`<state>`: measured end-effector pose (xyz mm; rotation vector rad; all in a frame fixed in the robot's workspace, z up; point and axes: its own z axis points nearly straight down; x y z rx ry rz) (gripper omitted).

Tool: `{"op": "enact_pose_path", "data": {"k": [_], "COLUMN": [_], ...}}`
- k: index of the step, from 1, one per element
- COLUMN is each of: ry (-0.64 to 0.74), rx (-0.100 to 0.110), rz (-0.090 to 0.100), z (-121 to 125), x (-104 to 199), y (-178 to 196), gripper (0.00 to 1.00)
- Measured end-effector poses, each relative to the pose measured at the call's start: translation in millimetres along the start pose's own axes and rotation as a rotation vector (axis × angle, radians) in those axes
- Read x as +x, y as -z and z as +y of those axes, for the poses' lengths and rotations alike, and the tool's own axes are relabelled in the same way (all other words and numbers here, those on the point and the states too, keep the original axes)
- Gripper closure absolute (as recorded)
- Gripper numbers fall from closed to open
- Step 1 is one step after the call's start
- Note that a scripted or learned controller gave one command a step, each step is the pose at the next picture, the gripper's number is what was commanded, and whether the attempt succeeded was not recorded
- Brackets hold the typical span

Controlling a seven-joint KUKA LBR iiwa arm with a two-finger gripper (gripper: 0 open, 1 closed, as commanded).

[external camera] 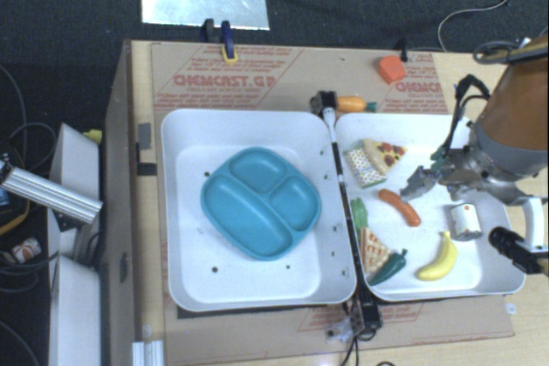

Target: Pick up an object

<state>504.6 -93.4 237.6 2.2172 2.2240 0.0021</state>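
My gripper point(420, 183) hangs over the right bin point(489, 277), reaching in from the right, open with nothing between its fingers. Just below and left of its tips lies an orange-red sausage point(401, 207). A pizza slice point(385, 153) and a pale sandwich piece point(364, 168) lie up-left of the gripper. A yellow banana point(437, 260) and a white can point(466, 220) rest toward the front right. A green pepper point(388, 266), a waffle wedge point(372, 246) and a small green piece point(358, 210) lie along the bin's left side.
The left bin point(193, 270) holds a blue divided plate point(260, 201). A carrot-like toy point(352, 105) and an orange block point(391, 69) lie on the bench behind the bins. A black part point(513, 248) juts over the right bin's front right corner.
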Motion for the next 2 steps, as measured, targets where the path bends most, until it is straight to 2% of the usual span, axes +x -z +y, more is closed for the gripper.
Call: {"op": "enact_pose_path", "data": {"k": [1, 2], "ry": [-0.002, -0.002], "rx": [0.000, -0.002], "rz": [-0.001, 0.000], "z": [39.1, 39.6], "x": [-25.9, -25.8], "y": [-153.1, -142.8], "gripper": [0.00, 1.00]}}
